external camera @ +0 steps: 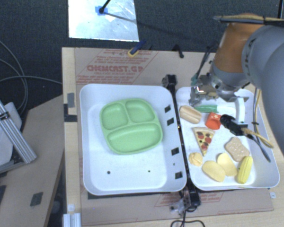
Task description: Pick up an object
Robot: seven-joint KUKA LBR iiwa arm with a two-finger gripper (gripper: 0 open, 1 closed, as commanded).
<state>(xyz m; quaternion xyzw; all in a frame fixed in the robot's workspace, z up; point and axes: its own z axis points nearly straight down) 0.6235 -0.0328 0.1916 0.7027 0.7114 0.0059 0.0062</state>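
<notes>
Over right bin's (274, 176) far corner, tool (197, 94) hovers just above hot dog (190, 113); finger state: cannot tell. Risk: green piece (209, 108) and red piece (213, 121) crowd hot dog, so tool may snag neighbour or slip off.

End effector (198, 94) hovers above the hot dog (190, 114) in the right bin (270, 176).

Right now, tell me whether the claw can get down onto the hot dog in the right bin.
Probably yes. The claw hangs just above and behind the hot dog, and nothing lies on top of it. The green piece and the pizza slice sit close beside it, so the approach is tight.
</notes>
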